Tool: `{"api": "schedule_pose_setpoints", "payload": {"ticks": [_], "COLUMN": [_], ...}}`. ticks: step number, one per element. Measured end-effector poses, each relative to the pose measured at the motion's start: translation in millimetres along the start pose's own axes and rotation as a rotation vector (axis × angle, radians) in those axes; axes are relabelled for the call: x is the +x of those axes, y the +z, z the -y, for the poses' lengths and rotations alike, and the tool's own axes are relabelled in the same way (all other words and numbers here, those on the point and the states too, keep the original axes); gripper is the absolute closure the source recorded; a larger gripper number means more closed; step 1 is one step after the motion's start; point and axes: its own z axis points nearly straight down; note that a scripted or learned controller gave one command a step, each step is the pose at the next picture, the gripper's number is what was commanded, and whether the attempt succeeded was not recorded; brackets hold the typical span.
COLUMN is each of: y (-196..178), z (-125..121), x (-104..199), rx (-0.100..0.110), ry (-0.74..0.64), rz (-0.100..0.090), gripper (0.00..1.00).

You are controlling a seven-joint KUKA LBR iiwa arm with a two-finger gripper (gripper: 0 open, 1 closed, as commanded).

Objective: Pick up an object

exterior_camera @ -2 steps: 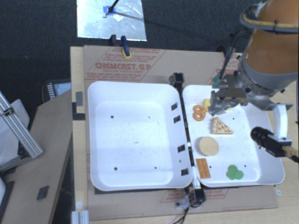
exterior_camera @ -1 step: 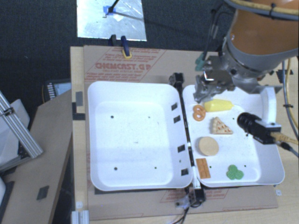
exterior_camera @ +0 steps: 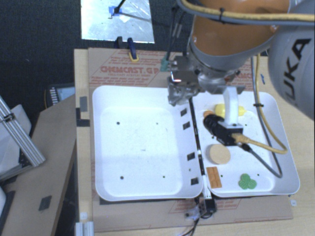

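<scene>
Several small things lie in the right bin (exterior_camera: 289, 167). A yellow object (exterior_camera: 220, 110) sits near its back and is partly hidden by the robot's bracket. A tan round disc (exterior_camera: 219, 154) lies in the middle, an orange flat block (exterior_camera: 213, 177) by the front left corner, and a green lobed piece (exterior_camera: 247, 182) at the front. My gripper (exterior_camera: 178, 96) hangs over the back end of the divider between the two bins, left of the yellow object and well behind the disc. Nothing shows between its tips.
The left bin (exterior_camera: 101, 146) lies beside the right one on a cardboard sheet (exterior_camera: 123, 69). A clamp (exterior_camera: 132, 50) grips the sheet's back edge below a shiny metal plate (exterior_camera: 117, 14). An aluminium rail (exterior_camera: 19, 136) stands off the bench at far left.
</scene>
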Motion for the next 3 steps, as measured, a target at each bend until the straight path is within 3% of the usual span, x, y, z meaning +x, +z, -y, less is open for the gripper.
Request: {"api": "schedule_pose_setpoints", "payload": {"ticks": [1, 2, 3], "y": [-90, -109, -107], "z": [-12, 26, 24], "x": [48, 68, 67], "rx": [-0.010, -0.002, -0.001], "ry": [0.001, 0.002, 0.005], "rz": [-0.004, -0.002, 0.000], "gripper": [1.00, 1.00, 0.00]}}
